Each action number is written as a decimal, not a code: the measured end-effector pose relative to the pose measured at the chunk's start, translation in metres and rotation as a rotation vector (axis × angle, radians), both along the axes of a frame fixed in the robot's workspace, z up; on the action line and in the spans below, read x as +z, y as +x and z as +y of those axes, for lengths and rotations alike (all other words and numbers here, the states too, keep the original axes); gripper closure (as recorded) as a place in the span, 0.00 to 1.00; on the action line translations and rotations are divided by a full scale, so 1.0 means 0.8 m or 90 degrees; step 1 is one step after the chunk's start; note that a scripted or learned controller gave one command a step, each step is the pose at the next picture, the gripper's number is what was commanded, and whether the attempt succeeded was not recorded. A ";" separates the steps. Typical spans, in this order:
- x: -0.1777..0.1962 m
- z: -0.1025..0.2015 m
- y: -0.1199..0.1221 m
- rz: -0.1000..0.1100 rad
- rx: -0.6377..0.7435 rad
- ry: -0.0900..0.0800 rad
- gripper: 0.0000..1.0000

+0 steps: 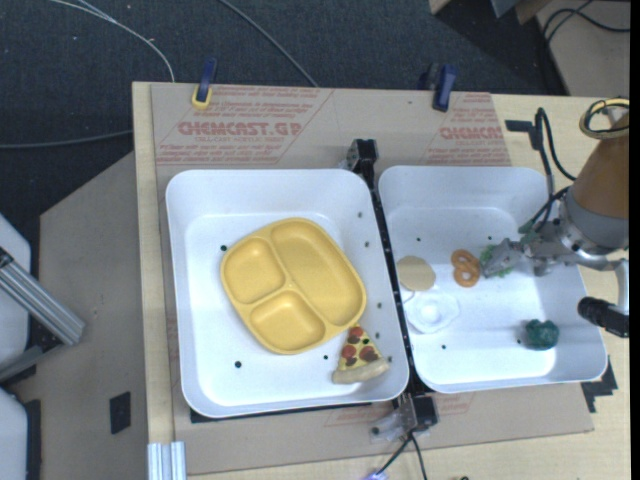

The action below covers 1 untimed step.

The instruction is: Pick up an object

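Four small things lie in the right bin (470, 193) within reach of the jaws (497, 260), which hang low over the bin floor at the end of the arm (600, 198); whether they are wide or narrow I cannot tell, and nothing shows between them. Just beside them, toward the bin divider, lies the orange pretzel (466, 266). It looks like a light, stiff plastic toy, a thin looped thing lying flat, so a grip across its outer rim is likely to hold best, though it may skid on the smooth white floor. A little beyond it sits a flat tan disc (417, 273), too low to pinch easily. Near the disc is a pale, clear piece (430, 314), hard to make out. Off to the other side, toward the bin's front corner, a dark green lump (541, 334) stands taller and probably offers the easier hold. Farthest away, in the left bin (190, 268), rest a yellow divided plate (292, 284) and a toy pizza slice (359, 357).
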State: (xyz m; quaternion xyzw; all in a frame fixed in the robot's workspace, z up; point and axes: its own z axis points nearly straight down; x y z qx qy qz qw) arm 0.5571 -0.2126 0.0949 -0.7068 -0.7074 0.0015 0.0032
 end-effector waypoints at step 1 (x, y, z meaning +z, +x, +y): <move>0.018 -0.001 0.003 -0.005 0.000 -0.002 1.00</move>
